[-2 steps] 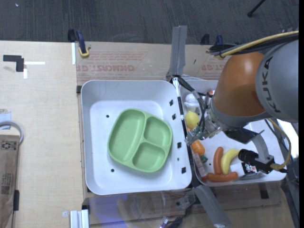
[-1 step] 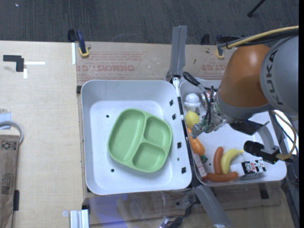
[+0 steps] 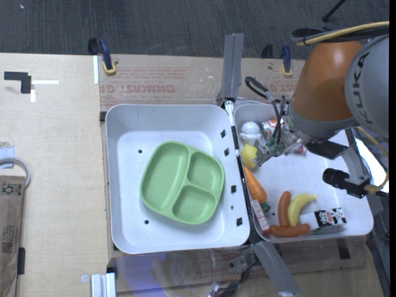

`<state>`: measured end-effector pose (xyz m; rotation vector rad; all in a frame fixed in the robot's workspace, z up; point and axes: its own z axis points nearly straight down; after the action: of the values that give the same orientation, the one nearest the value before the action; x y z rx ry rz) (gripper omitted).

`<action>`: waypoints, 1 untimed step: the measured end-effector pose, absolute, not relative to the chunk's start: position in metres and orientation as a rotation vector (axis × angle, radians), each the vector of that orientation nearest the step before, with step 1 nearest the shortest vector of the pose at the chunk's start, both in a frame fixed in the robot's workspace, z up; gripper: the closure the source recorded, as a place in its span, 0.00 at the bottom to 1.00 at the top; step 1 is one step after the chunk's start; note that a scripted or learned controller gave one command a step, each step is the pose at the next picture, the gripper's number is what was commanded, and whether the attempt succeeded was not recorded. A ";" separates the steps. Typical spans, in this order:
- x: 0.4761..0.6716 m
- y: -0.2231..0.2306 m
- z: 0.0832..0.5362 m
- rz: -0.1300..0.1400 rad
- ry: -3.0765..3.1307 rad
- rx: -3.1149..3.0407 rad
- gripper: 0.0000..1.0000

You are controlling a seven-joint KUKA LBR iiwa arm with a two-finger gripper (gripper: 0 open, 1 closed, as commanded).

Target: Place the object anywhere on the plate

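A: Orange band of the arm (image 3: 328, 82) sits nearest the lens, hiding most of the wrist. The claw (image 3: 267, 150) hangs low over the right bin (image 3: 356, 228); whether it is spread or clenched cannot be told.

B: And the object?

A: Likely the yellow lemon-like piece (image 3: 249, 156), just left of the claw, touching or nearly so. Nothing is seen gripped. Looks like hollow toy plastic: light, stiff, smooth, rounded, so probably apt to slip. Best taken across its middle.

B: Around it?

A: Just below the claw lies a carrot (image 3: 255, 187), tapered and matte. Farther below-right, a red sausage (image 3: 284, 208) and a banana (image 3: 299, 205), both glossy. Well to the claw's left, in the left bin (image 3: 124, 166), lies the green plate (image 3: 183, 182): three compartments, soft-cornered, matte.
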<state>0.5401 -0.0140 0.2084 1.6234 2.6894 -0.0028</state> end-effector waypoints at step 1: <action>0.604 -0.029 0.277 -0.002 2.816 1.387 1.00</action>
<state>0.6035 -0.0293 0.2774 1.3872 2.8158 -0.0017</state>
